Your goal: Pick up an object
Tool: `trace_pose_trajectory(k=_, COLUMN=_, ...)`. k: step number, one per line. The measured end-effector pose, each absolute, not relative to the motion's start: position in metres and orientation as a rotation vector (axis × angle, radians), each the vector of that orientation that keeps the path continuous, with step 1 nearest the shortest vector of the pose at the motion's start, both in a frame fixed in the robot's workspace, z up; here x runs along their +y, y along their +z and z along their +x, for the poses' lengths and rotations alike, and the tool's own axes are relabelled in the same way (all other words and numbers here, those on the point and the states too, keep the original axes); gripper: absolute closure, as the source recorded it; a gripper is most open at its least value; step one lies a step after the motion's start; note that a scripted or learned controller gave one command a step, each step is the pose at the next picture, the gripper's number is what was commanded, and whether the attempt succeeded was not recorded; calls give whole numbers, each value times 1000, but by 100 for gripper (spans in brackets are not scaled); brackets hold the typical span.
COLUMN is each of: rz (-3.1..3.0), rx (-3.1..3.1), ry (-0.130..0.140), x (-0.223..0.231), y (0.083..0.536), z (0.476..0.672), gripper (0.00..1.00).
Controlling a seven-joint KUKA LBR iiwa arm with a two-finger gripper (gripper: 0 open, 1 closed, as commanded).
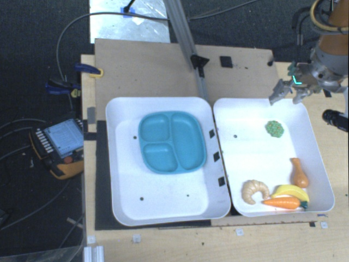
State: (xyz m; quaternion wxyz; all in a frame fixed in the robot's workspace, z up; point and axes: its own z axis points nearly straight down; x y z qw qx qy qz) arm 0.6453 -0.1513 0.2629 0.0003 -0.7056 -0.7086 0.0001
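My gripper [289,94] hangs over the far edge of the right bin [256,146], fingers spread open with nothing between them. A green broccoli piece [275,128] lies a short way in front of it, nearer the camera. Along the bin's near right corner lie a brown pear-like piece [298,172], a yellow banana [290,191], an orange carrot [282,203] and a tan croissant [255,190].
The left bin [125,190] holds a blue divided plate [172,141]. A grey pole [182,26] slants across the board behind the bins. Cables, clamps and a small device [61,140] lie off the bench to the left.
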Motion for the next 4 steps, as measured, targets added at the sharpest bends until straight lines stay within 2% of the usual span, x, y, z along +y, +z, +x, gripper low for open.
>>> trace_pose_trajectory(k=1, rz=-2217, rx=-2228, ry=-2, x=-151, y=264, z=646, gripper=0)
trace_pose_trajectory(k=2, rz=-2214, rx=-2227, ry=2, x=-142, y=214, z=641, gripper=0)
trace_pose_trajectory(k=4, rz=-2213, rx=-2229, ry=1, x=-123, y=107, z=647, gripper=0)
